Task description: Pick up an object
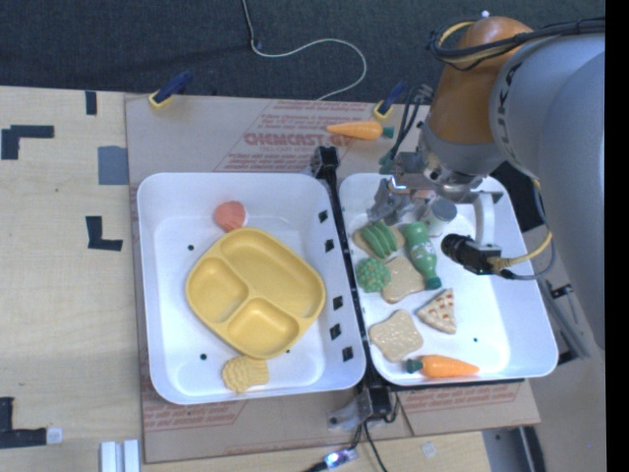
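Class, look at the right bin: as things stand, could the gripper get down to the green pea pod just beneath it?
Probably yes. The gripper hangs just above the pea pod, whose top looks uncovered, though the broccoli lies close below it.

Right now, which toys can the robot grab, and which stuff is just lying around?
For the job:
gripper
pea pod
green bottle
broccoli
two toasts
pizza slice
carrot

Just lying about:
yellow tray
pink disc
waffle
orange carrot outside the bins
white cable
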### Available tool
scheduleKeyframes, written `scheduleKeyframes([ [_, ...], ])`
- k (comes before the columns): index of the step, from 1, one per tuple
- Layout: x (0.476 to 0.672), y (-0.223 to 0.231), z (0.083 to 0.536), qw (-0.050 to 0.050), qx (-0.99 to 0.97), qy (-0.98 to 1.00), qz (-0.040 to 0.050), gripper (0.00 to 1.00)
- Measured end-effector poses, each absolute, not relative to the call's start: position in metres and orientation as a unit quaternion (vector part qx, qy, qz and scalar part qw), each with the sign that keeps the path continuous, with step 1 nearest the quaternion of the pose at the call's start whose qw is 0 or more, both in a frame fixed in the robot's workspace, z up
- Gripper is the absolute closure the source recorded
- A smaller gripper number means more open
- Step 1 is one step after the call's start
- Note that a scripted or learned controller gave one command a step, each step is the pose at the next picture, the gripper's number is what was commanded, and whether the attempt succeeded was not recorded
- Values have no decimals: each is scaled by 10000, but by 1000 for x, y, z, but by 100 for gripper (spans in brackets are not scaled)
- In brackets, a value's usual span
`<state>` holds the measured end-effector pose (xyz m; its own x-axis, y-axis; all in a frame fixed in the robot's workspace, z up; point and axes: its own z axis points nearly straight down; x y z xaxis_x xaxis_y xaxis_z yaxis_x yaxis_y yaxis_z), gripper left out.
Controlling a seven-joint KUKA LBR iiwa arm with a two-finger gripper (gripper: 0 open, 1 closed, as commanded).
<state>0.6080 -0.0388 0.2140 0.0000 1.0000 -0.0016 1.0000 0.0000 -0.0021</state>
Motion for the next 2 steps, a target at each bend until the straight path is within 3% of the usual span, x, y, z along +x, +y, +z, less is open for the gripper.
scheduleKeyframes([
  [2, 613, -46, 229, 1, -7065, -7077, 8, 100],
])
